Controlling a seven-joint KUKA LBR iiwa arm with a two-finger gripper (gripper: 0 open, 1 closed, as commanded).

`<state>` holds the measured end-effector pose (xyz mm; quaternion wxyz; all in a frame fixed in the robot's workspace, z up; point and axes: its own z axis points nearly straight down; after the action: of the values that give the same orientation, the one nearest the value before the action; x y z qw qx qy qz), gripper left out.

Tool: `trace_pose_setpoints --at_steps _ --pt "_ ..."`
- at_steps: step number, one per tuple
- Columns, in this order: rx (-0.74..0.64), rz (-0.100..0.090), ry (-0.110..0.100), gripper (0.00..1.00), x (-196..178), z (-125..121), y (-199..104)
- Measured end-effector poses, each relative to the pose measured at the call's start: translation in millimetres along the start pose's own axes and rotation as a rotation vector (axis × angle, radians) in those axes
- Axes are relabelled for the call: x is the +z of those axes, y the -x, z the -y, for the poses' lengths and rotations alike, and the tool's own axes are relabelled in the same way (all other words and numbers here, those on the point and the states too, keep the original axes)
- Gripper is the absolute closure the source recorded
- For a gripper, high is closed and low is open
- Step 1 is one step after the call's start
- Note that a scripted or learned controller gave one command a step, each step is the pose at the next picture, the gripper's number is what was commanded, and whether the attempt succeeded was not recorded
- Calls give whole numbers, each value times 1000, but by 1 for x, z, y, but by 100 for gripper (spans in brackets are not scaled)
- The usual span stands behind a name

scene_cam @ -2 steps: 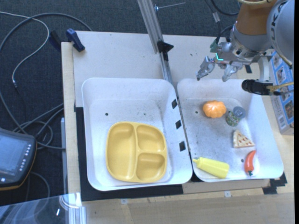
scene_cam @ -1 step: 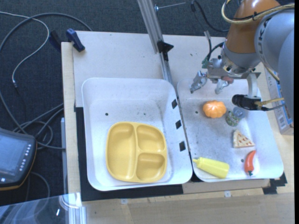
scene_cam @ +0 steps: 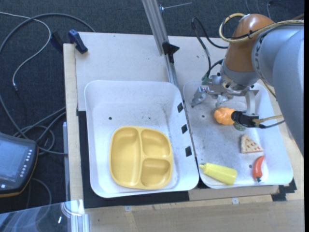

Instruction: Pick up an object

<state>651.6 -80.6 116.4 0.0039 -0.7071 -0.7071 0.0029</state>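
I cannot tell whether my jaws are released or clenched; they hang low over the far end of the right bin (scene_cam: 286,174), under my arm (scene_cam: 245,45), with nothing visibly between them. Just beside them, toward the camera, an orange lump (scene_cam: 222,115) lies on the bin floor. Farther on sit a wedge (scene_cam: 250,144), a red pepper (scene_cam: 259,167) and a yellow bottle (scene_cam: 218,173) along the near rim. The left bin (scene_cam: 130,93) holds a yellow tray (scene_cam: 141,156). Both bins rest on the desk (scene_cam: 120,52).
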Motion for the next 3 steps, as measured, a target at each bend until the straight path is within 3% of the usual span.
trace_pose_setpoints --at_steps 1,2,3 --pt "-1 0 3 0 25 0 -1" --pt "-1 0 9 100 12 -1 -1" --pt "-1 2 16 100 -34 -8 -1"
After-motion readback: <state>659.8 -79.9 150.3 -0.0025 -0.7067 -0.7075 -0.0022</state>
